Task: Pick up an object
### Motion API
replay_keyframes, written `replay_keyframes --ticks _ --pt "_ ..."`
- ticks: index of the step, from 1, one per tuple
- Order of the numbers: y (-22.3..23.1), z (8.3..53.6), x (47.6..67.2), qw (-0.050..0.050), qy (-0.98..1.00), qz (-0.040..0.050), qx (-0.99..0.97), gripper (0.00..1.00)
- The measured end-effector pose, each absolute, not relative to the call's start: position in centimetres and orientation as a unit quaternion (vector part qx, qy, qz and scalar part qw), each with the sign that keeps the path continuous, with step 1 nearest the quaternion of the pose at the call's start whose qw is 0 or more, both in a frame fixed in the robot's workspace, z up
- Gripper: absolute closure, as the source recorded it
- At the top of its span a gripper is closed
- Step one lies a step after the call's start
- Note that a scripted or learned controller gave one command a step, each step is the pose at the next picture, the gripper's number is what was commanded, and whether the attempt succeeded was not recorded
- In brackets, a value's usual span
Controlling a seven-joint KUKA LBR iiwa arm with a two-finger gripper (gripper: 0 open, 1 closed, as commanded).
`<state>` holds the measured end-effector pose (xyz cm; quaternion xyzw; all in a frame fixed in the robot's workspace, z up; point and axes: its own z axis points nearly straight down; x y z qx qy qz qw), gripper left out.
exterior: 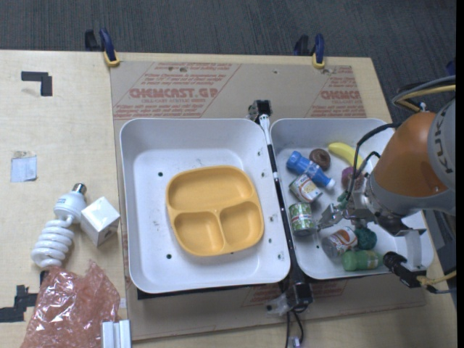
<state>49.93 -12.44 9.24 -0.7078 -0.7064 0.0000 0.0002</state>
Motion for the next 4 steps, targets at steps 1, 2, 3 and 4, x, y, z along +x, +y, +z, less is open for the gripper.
replay_keyframes --ticks 1,2,3,4 --pt "-12.5 10.2 50.1 -0.001 -0.706 -0.0009 -0.708 1.0" --pt "-5.5 19.2 47.8 -0.001 -0.707 -0.0002 -0.707 1.0" --pt "-5.5 19.2 47.8 -0.001 -0.707 -0.0003 -0.707 0.0" --pt "-11.5 11.3 54.0 -0.001 -0.707 0.0002 -0.708 0.0"
